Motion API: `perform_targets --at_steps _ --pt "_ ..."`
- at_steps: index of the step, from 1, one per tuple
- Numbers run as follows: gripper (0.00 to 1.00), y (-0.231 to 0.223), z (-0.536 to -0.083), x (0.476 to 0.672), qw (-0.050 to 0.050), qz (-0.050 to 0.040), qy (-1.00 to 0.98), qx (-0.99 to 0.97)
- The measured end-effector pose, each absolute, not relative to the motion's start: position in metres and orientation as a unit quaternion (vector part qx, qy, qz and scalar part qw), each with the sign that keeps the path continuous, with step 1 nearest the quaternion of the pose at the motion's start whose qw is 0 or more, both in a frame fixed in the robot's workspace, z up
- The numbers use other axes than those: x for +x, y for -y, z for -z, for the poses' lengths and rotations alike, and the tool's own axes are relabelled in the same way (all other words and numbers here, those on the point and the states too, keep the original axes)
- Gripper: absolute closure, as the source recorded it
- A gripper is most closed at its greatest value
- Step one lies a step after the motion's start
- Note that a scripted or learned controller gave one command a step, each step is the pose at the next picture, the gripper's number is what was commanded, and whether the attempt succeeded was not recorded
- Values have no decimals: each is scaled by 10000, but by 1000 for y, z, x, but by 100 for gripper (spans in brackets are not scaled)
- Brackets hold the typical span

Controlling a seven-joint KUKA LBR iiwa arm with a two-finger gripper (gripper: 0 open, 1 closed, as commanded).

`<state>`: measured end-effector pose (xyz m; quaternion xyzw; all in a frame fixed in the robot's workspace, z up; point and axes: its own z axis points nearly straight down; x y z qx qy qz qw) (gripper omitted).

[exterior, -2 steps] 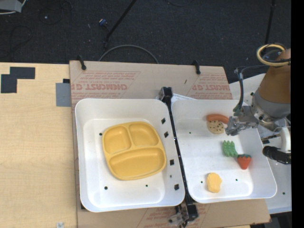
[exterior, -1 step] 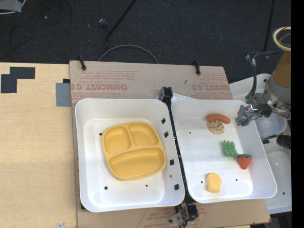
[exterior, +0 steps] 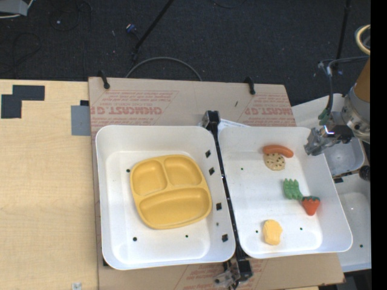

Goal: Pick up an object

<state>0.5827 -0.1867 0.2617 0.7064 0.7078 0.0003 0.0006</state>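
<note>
While the arm sits off past the right rim of the right bin (exterior: 338,222), I see its gripper (exterior: 319,139) hanging just outside that bin's upper right corner, above the bench and touching none of the objects; from this angle I cannot tell whether the fingers are apart or together. Taking the right bin as my reference, the pieces I could pick all lie inside it: a small sausage (exterior: 277,151) near its far right corner, with a speckled cookie (exterior: 274,161) touching the sausage's near side; a green toy piece (exterior: 292,189) toward the middle right; a strawberry (exterior: 311,205) just beside it, close to the right wall; and a yellow lump (exterior: 272,232) near the front wall. To the left of the right bin, the left bin (exterior: 115,162) holds a yellow divided tray (exterior: 171,190).
</note>
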Motion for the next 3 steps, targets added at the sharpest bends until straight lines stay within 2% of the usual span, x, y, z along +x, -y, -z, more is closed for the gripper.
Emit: perform_targets --at_steps 2,3 --pt "100 71 -246 609 -14 0 -7092 7050" --pt "100 18 -230 614 -25 12 -7087 7055"
